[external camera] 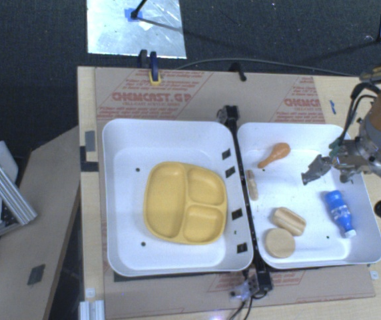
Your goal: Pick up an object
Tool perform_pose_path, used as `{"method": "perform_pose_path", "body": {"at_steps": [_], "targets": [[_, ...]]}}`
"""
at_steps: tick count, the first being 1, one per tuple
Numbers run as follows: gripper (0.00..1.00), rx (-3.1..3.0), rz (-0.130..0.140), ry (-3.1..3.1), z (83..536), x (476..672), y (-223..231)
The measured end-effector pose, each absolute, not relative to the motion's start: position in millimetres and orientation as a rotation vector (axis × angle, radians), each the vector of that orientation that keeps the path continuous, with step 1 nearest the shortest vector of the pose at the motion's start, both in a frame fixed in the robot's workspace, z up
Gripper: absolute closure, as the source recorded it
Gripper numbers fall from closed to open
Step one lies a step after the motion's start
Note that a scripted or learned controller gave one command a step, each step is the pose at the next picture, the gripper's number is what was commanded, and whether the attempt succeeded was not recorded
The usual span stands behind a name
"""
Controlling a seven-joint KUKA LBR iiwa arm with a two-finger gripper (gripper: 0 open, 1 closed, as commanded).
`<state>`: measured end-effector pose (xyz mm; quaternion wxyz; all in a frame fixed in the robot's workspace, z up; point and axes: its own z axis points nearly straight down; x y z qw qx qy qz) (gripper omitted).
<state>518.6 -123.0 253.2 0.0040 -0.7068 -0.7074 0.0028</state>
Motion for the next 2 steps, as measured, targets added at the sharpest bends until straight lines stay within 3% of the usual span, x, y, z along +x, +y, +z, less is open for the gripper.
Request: {"method": "perform_pose_path", "body": {"at_steps": [1,2], "targets": [[0.0,-2.219,-0.002,-2.226,258.8,520.8,-122.8],[0.0,-2.218,0.001,-2.222,204.4,511.3,-122.8]]}}
